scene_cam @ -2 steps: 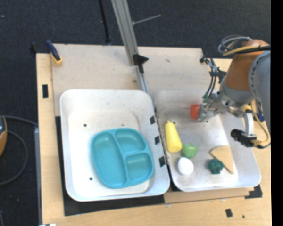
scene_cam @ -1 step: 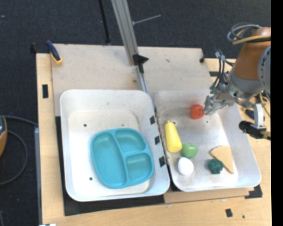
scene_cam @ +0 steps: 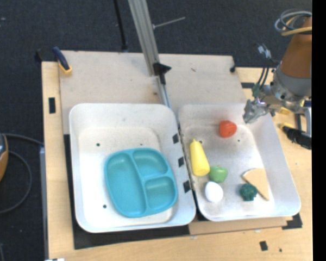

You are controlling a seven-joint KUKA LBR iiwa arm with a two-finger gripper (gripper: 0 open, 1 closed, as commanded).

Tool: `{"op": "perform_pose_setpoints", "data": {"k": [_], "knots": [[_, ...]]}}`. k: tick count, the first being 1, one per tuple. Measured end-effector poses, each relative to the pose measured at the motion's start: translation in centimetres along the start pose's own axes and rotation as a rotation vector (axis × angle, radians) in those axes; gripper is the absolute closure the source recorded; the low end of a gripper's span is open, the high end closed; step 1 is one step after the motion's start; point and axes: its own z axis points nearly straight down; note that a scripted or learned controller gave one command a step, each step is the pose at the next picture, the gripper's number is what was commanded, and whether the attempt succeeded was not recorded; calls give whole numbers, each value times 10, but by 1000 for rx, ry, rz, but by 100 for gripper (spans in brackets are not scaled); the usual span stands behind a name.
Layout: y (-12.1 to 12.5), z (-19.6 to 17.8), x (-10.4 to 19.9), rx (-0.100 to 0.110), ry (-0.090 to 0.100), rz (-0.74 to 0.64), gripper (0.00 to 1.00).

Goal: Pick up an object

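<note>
From the camera above, a desk (scene_cam: 114, 80) holds two white bins side by side. The left bin (scene_cam: 87, 118) has a blue plate (scene_cam: 140, 181) in it, with three little sections.

The right bin (scene_cam: 277, 162) holds the toys. A red ball (scene_cam: 227, 128) sits near the back of the bin. A yellow bottle shape (scene_cam: 199, 157) lies close to the left wall. Just beside its lower end is a small green fruit (scene_cam: 219, 173). A white egg (scene_cam: 213, 191) sits in front of those two, near the front wall. A dark green lump (scene_cam: 248, 191) lies to the right of the egg, touching a tan wedge (scene_cam: 257, 181) that looks like a slice of cheese.

The arm comes in from the right. Its hand (scene_cam: 255, 112) hangs over the back right corner of the right bin, near the red ball but apart from it. The hand is small and blurry, so I cannot tell how it is set. No toy is in it.
</note>
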Motion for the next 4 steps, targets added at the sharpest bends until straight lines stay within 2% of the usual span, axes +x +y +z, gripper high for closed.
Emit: {"op": "perform_pose_setpoints", "data": {"k": [1,2,4], "knots": [[0,-13,50,4,3,-4,100],[-6,-8,97,6,3,-4,100],[-36,-9,198,6,4,-5,100]]}}
